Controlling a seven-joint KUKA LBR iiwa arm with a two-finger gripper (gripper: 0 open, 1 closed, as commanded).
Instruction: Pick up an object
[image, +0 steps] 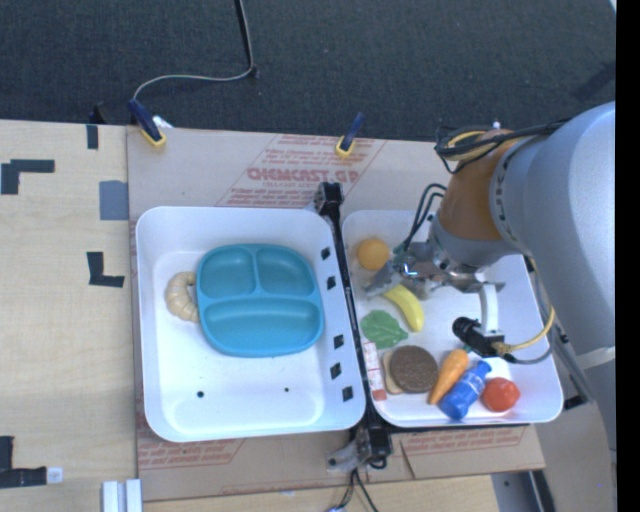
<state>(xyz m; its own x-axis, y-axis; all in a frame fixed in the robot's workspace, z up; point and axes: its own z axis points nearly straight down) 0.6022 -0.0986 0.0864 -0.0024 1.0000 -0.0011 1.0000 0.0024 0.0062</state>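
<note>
My gripper (392, 275) hangs low in the right bin (540, 400), near its back left part. Its metal fingers (378, 284) sit between an orange fruit (372, 252) behind and a banana (405, 305) just in front. The fingers look spread a little, with nothing between them. Further forward lie a green leaf piece (381, 327), a brown cookie (411, 369), a carrot (449, 374), a blue bottle (466, 391) and a red tomato (500, 394).
The left bin (165, 390) holds a blue divided plate (260, 300) with a beige croissant-like piece (181, 296) at its left side. A black divider (338, 290) separates the bins. The grey arm with its orange band (480, 200) covers the right bin's far corner.
</note>
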